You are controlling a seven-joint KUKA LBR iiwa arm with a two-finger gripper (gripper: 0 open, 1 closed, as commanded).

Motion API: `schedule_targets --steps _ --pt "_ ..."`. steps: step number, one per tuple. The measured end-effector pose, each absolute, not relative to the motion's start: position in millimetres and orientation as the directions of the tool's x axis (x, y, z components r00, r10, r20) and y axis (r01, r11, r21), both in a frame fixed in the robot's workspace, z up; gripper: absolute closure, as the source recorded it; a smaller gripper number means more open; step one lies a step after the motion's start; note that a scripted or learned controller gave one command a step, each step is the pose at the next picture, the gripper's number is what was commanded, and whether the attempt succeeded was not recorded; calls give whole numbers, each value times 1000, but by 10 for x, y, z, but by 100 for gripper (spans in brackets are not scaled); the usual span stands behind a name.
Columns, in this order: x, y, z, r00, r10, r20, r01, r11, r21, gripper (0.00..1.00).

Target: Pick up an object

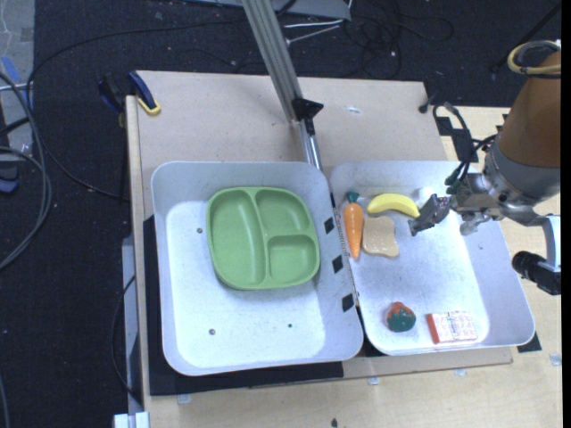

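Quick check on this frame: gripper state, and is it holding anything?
Gripper: over the right bin, just right of the banana; nothing seen between its fingers; open or closed cannot be told.

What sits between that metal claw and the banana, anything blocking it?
Nothing visible blocks it. The gripper hangs over the right bin, just right of the banana, with bare bin floor between them. The bread slice and carrot lie below and left of the banana, off that path.

robot lab — cables (53, 69), bench (223, 119)
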State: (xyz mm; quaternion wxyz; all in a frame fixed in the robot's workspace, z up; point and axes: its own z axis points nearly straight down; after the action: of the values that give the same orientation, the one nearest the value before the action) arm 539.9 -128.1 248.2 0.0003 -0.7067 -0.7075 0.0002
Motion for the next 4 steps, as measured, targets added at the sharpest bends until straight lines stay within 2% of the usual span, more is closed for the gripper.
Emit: schedule_targets --steps 2,3,4 --pt "5439 -1427 1320 2 1000 0 1000 -2 -5 0" --pt "5445 -1429 916 1 1000 -2 1000 -1 1 0" --pt "5460 -1435 1047 3 1000 -3 1000 -3 6 100"
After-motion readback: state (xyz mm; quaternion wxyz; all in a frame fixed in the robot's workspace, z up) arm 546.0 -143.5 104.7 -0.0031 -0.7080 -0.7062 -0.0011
